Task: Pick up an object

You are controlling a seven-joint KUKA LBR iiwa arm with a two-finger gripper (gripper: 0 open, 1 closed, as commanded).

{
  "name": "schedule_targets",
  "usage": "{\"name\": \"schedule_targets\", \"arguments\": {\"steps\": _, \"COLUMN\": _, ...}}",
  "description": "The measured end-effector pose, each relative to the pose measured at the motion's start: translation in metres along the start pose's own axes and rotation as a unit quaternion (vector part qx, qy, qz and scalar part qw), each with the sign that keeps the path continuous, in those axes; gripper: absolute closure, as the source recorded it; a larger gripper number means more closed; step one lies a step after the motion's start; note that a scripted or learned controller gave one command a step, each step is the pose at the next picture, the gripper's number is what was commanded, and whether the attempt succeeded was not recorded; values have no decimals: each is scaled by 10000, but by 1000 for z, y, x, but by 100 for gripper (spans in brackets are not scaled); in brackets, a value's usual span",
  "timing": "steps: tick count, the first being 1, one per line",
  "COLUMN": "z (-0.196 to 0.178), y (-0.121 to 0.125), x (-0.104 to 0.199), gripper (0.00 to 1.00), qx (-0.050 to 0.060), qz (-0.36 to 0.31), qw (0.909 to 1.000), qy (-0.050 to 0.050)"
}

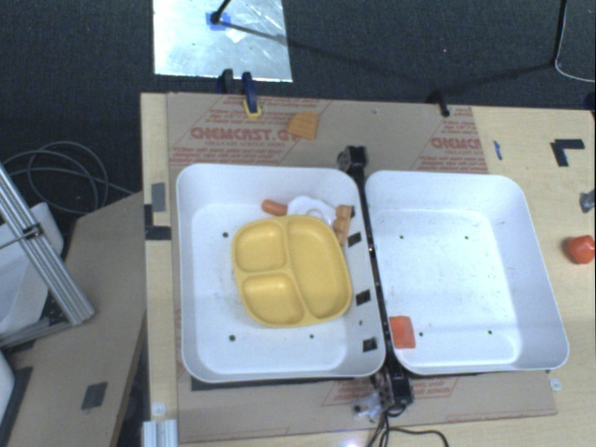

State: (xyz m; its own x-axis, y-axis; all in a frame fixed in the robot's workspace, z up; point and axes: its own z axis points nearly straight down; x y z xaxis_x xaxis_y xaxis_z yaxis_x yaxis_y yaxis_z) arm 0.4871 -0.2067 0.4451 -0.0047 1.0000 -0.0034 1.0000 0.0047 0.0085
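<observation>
A yellow divided plate [291,271] lies in the middle of the left bin [200,277]. Behind it a small orange sausage-shaped piece [274,208] lies next to a white object [310,208] partly hidden by the plate's far rim. A small tan piece [343,218] stands by the left bin's right wall. An orange-red block [401,331] rests in the near left corner of the right bin [521,277].
A tan flat piece [304,125] lies on the cardboard behind the bins. An orange-red object [580,249] sits on the bench right of the right bin. A shiny metal sheet [221,24] lies on the floor at the back. Black clips line the seam between the bins.
</observation>
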Motion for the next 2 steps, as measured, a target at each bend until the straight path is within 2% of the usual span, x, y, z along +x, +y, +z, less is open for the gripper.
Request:
{"name": "schedule_targets", "arguments": {"steps": 1, "z": 33, "y": -1, "x": 0, "gripper": 0, "qx": 36, "qz": 17, "qw": 10000, "qy": 11}}
{"name": "schedule_targets", "arguments": {"steps": 2, "z": 132, "y": -1, "x": 77, "gripper": 0, "qx": 74, "qz": -32, "qw": 10000, "qy": 39}}
